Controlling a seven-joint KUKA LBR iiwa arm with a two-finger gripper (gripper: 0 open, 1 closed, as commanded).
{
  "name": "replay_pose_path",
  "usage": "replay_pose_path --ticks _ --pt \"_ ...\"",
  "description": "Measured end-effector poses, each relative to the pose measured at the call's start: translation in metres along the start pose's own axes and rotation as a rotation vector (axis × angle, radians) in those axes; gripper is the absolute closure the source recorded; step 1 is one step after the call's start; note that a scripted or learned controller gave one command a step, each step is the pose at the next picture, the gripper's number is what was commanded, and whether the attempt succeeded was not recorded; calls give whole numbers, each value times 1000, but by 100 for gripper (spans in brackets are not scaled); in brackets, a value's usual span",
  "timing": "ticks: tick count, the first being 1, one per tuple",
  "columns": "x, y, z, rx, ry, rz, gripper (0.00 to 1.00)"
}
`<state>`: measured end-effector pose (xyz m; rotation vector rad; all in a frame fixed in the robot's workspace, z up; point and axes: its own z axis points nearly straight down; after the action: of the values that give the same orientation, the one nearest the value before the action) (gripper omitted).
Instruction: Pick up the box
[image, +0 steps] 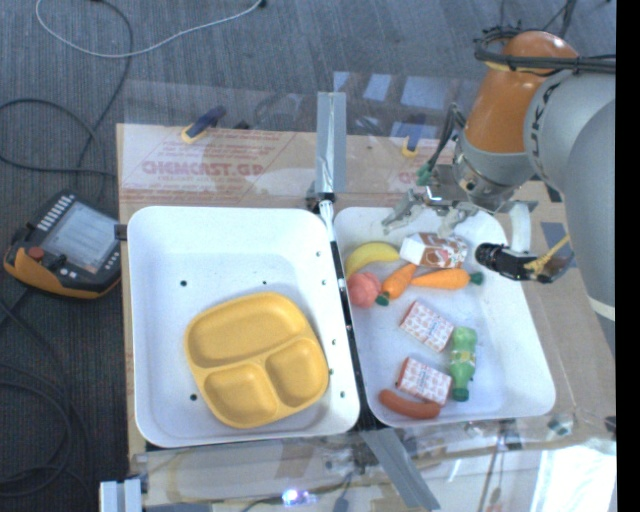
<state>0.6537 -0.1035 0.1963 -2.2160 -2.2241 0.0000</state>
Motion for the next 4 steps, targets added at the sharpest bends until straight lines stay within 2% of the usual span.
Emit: replay_pose_path --ticks 1,2,3,4 --pt "2 -57 33 1 -1 -77 0" --pt "-17 -104 105 -17 -4 109 0" --pt "-18 -103 95 -20 -4 110 100" --pt "-57 -41 105 -10 -4 -102 100"
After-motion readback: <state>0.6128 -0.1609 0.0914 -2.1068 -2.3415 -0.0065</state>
